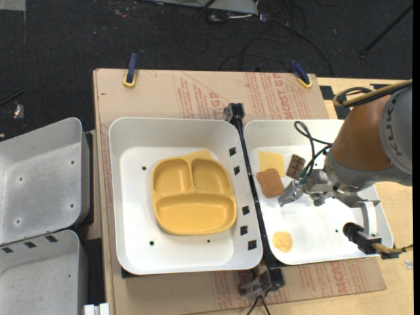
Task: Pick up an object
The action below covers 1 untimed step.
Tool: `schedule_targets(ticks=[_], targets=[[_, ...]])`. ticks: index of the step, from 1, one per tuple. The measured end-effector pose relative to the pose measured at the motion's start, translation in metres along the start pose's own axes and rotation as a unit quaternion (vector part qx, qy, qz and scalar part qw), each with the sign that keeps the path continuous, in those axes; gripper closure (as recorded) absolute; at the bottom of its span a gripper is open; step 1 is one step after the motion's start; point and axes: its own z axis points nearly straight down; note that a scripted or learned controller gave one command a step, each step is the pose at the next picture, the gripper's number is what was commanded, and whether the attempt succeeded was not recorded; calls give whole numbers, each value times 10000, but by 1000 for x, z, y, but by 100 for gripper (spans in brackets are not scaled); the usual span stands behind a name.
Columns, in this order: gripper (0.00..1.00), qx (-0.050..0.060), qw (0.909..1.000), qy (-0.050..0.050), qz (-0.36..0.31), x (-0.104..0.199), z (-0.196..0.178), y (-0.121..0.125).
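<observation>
Red, partly unreadable lettering across cardboard (197,94); claw (289,195) state indiscernible, beside brown biscuit (270,182).

My hand (289,195) looks like dull grey metal. The yellow tray (194,196) is smooth plastic with a soft sheen. Both white bins (125,176) look like smooth, matt plastic. Beneath them the worktop (197,90) is matt brown cardboard with red print.

A cardboard-topped bench (197,97) bears two white bins, left (131,176) and right (315,241), touching side by side.
</observation>
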Motion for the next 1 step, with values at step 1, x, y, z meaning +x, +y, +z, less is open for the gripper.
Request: schedule_targets(ticks=[1], targets=[[100,-23,10000,-5,6,0,-12,1]])
